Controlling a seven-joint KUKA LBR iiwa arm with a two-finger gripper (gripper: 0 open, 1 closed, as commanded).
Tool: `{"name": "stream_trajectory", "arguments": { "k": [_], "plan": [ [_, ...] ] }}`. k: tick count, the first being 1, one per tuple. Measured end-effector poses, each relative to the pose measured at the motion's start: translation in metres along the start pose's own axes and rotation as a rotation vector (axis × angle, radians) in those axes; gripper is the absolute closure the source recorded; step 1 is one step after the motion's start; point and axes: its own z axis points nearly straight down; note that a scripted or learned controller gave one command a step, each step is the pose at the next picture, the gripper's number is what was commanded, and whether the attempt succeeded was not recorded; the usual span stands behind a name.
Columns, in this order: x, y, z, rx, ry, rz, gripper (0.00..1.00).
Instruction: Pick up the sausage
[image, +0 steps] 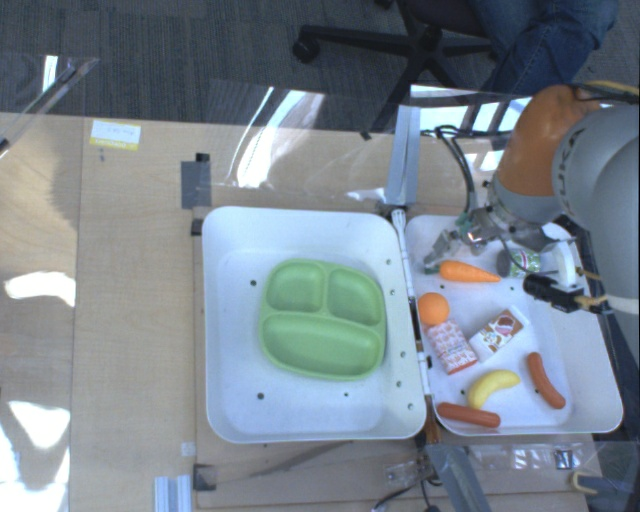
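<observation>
Hugging bin edge (520, 430): sausage (468, 415)

Gripper (450, 247) low, fingers seemingly spread.

One fixed camera looks down at a slant (from above the bench (120, 300)); both bins (230, 330) fit.
</observation>
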Motion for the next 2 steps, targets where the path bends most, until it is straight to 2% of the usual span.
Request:
{"name": "stream_trajectory", "arguments": {
  "k": [1,2],
  "plan": [
    [-0.0025,0.0064,0.0002,0.023,0.007,-0.020,0.00],
    [-0.0004,0.0064,0.0010,0.025,0.002,-0.028,0.00]
  ]
}}
